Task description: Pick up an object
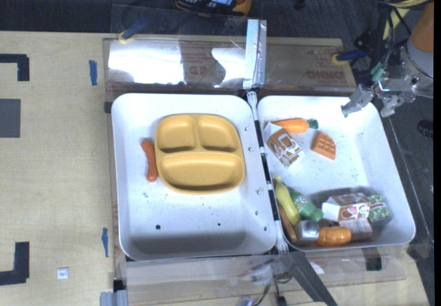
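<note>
The gripper (369, 103) is seen at the far right corner of the right bin (386, 160), hanging just above the rim; its two pale fingers are spread wide apart and nothing is held between them.

In the right bin, a carrot (292, 125) is laid near the far wall, smooth and orange, its long axis running left to right, with the green stub pointing right. Just below it a small printed carton (285, 147) is set at a tilt, brown and white. Beside that, well apart from the gripper, a ridged orange wedge (323, 145) is found, flat and wafer-like.

Along the near wall a cluster is piled: a yellow banana (286, 202) with its length running from far to near against the left wall, a glossy printed packet (355, 211) lying left to right, and an orange piece (335, 236) touching the packet's near edge.

In the left bin (138, 222) a yellow divided plate (200, 153) is seated, matte plastic with rounded corners and three compartments. Just beside its left edge a slim orange sausage-shaped piece (150, 160) is laid, pointing far to near.

The bins are carried on a pale wooden worktop (52, 160).
</note>
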You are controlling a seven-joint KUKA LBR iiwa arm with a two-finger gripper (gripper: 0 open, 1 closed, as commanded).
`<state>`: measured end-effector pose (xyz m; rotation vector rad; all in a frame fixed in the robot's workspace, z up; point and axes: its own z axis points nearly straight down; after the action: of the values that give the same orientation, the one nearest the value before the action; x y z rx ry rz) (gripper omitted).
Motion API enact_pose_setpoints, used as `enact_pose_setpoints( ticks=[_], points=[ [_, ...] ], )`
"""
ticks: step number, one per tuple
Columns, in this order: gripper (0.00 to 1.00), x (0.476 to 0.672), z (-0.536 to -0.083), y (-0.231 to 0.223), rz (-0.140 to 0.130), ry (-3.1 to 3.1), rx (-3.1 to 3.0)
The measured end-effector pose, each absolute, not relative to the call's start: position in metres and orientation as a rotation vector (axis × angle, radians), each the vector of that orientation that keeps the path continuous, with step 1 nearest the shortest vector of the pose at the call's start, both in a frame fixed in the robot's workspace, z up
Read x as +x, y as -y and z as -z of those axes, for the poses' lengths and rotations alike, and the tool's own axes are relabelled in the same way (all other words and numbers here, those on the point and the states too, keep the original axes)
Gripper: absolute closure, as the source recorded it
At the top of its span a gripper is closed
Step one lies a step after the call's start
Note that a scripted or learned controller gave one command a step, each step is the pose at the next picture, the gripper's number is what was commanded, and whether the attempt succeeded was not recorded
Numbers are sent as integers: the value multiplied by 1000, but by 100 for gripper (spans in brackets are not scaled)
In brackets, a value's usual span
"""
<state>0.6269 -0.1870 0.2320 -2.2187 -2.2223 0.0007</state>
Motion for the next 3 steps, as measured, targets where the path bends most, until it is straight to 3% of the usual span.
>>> enact_pose_setpoints(
  ticks=[1, 2, 3],
  points=[
    [0, 632, -86, 160, 3, 2116, -2327],
    [100, 633, -97, 160, 4, 2119, -2327],
    [100, 668, -211, 93, 2, 2275, -2169]
  ],
)
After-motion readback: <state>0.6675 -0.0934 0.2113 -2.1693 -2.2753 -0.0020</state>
